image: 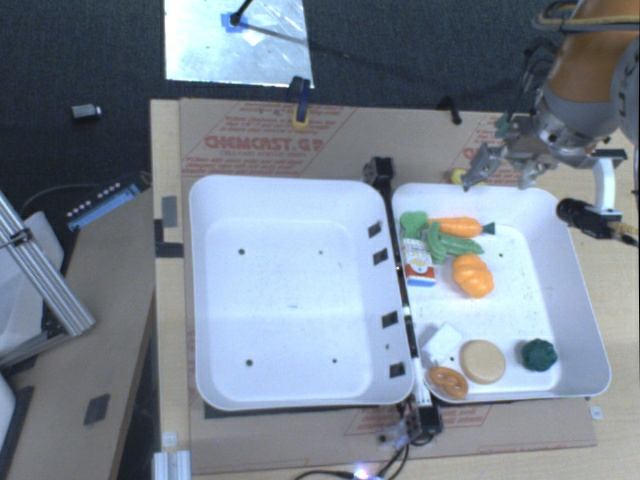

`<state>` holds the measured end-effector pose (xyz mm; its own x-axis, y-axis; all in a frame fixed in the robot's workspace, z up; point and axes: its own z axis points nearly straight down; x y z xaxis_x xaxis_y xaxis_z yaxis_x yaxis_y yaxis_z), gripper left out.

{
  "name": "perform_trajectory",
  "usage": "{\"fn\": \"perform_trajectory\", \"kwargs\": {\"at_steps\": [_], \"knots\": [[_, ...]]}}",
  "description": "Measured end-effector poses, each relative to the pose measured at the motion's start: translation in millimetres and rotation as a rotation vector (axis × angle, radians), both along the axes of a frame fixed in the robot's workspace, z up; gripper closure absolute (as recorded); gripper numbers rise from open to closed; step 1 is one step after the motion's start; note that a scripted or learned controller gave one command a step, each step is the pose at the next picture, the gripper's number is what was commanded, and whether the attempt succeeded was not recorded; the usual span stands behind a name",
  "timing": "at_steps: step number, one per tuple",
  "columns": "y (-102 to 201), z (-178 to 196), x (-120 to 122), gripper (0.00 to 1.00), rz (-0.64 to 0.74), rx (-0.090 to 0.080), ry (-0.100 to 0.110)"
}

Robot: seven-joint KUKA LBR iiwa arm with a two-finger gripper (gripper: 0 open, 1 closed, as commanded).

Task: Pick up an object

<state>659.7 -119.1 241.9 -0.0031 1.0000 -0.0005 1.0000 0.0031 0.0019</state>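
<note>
Objects for picking all lie in the right bin (570,298), while the left bin (215,268) beside it shows only its white floor. Going left to right across the scene: a metal frame (35,278) leans at the far left edge over a pale bench top, and a small dark item (87,112) lies on the dark carpeted floor above it. A shiny square sheet (238,26) rests on that floor beyond the bench. Both bins sit on a brown cardboard sheet (265,138) with red printing, and a row of black clips (385,288) runs down the seam between them. In the right bin, a green leafy toy (432,236) lies against an orange carrot (460,226), with a small printed carton (418,266) just left of an orange fruit (473,275). Nearer the front wall are a white wedge (440,343), a pretzel-like piece (447,380), a tan round disc (483,361) and a dark green lump (539,354). The gripper (505,165) hangs over the bin's far rim, apart from every object, its two fingers spread and nothing between them.
</note>
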Motion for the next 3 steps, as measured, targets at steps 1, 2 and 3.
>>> {"fn": "perform_trajectory", "kwargs": {"at_steps": [1,2,3], "knots": [[32,-119,-21,0.00,0.003,0.003,0.010],[36,-154,-84,0.00,-0.005,0.001,-0.012],[36,-140,-80,1.00,-0.001,0.003,-0.015]]}}
